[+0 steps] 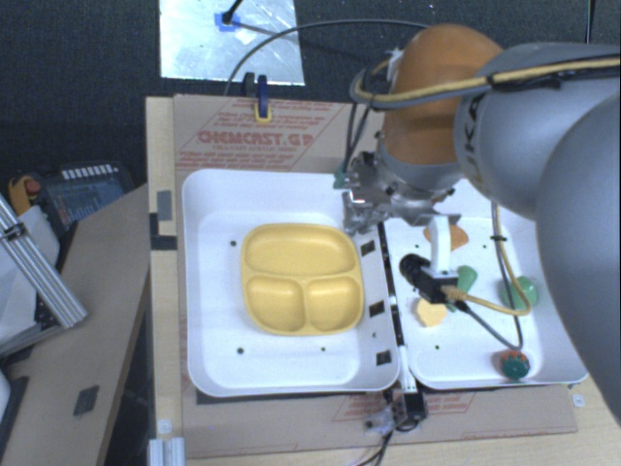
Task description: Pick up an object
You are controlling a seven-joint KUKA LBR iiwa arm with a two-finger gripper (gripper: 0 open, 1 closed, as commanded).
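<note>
The claw [359,212] hovers over the divider between the bins; its spread cannot be told. Just to its left lies a yellow divided plate [301,289]. To its right lie an orange piece [457,233], a green piece [467,278] and a yellow piece [432,314], partly under the wrist.

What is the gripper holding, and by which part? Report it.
Cannot tell: the gripper sits at the left bin's right edge, beside the yellow tray, too blurred.

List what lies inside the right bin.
In the right bin: an orange piece, a yellow piece, two green pieces and a green-and-red ball. The arm covers its right side; whatever lies under there is hidden.
</note>
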